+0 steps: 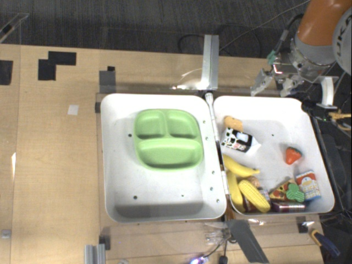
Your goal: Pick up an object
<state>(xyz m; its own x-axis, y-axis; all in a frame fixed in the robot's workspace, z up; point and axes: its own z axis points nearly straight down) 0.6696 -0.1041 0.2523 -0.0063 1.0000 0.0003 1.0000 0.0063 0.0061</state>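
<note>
- Looking down at the right bin (272,111), found the gripper (278,84) parked over its far rim, just outside the clutter.
- Couldn't tell open or closed from this angle, too much glare and cable around it. Saw nothing carried underneath, so called it not holding anything.
- Counted every pickable thing as lying toward the near side from the gripper, i.e. down the view. Nothing level with it or behind it.
- Picked out the closest candidates: a small tan piece (232,122) and a black-and-white pack (237,142) touching it, both nearer than the gripper and off to its left in view, close to the divider wall.
- Noticed a little orange-red piece (293,155) sitting alone on bare white floor, down from the gripper and slightly right in view, well apart from everything else. Looked like the easiest grab, to be honest.
- Found the rest heaped in the near corner: bananas (240,172) with a corn cob (253,194) lying against them, long axes running roughly far-to-near with a bit of a slant, plus a small carton (308,185) and a green bit (295,191) beside it.
- Ignored the left bin (118,147) with its green tray (166,137): way further from the arm, across the divider.
- Guessed the next move as a reach in and down toward the near side, not sideways. Worried a little about the divider wall crowding any try on the tan piece.
</note>
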